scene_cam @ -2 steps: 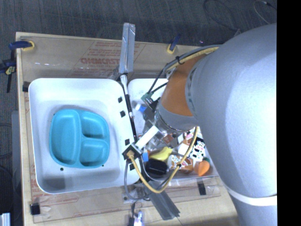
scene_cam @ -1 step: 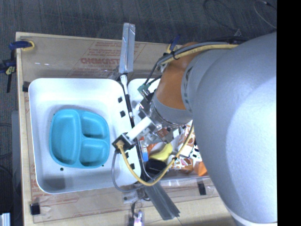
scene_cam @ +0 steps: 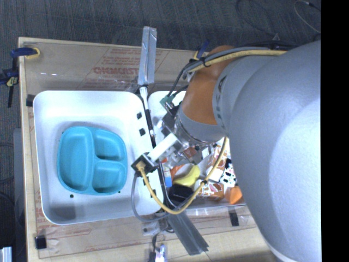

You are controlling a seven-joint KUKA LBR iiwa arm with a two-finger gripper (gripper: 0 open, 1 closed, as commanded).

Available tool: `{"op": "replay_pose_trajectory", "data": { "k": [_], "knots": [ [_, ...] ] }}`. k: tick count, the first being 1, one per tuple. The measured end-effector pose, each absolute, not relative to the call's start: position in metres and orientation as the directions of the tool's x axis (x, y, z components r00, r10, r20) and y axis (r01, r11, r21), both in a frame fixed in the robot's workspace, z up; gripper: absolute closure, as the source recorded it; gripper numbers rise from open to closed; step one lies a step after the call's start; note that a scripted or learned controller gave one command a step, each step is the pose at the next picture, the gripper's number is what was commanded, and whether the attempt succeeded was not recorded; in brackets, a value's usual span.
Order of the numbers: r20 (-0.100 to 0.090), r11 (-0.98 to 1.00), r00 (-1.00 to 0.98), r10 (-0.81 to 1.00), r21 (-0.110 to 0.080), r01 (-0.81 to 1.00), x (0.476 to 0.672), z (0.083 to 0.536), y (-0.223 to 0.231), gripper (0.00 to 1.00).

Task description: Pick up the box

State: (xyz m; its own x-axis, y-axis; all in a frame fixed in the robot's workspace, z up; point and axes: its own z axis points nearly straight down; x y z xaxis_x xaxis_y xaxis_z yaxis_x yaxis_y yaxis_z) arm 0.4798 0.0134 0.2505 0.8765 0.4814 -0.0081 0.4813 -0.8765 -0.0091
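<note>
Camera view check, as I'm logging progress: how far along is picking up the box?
Done: the grey arm with the orange band has reached over the right white bin, above mixed clutter including a yellow item. In hand: nothing visibly lifted. Left: gripping and raising the box, which I cannot single out. The blue divided tray sits in the left white bin.

A light blue tray (scene_cam: 91, 160) sits in a white bin (scene_cam: 49, 108). Under the grey, orange-banded arm (scene_cam: 262, 119) lie a yellow item (scene_cam: 188, 176) and, seemingly, orange-printed packaging (scene_cam: 214, 189).
</note>
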Motion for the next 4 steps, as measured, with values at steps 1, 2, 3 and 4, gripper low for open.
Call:
{"op": "replay_pose_trajectory", "data": {
  "k": [1,2,3,4],
  "knots": [
    [-0.014,-0.871,0.871,0.491,-0.014,0.490,0.480,0.259,0.015,1.00],
    [-0.002,-0.945,0.945,0.327,-0.002,0.327,0.477,0.308,0.045,1.00],
    [-0.001,-0.979,0.979,0.205,-0.001,0.205,0.477,0.370,0.037,1.00],
    [-0.002,-0.978,0.978,0.210,0.000,0.210,0.477,0.380,0.037,1.00]
  ]
}}
